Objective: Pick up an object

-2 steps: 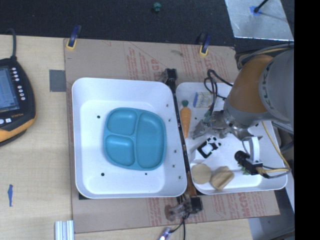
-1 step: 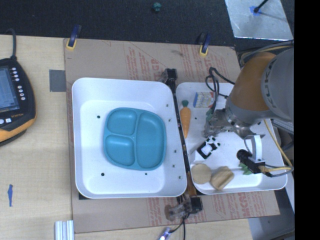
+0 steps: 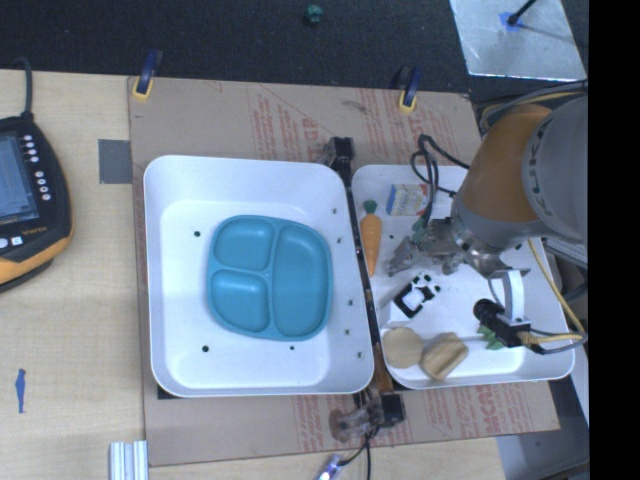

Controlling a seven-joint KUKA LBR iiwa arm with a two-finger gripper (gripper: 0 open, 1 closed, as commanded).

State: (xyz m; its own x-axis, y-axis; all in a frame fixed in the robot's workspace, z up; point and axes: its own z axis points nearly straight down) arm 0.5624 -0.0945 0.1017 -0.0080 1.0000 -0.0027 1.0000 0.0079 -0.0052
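over the right bin [image 3: 560, 366] the gripper [image 3: 424, 244] hangs low near its middle; whether it is open i cannot tell. carrot [image 3: 371, 240] hugs the 9 o'clock wall, two bread pieces [image 3: 425, 352] sit at 6 o'clock. left bin [image 3: 160, 268] holds a blue plate [image 3: 269, 276], with bare floor all round it.

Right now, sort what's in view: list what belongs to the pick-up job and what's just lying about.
Job:
gripper
carrot
tan pieces
right bin

Lying about:
blue divided plate
left bin
pendant
clamps
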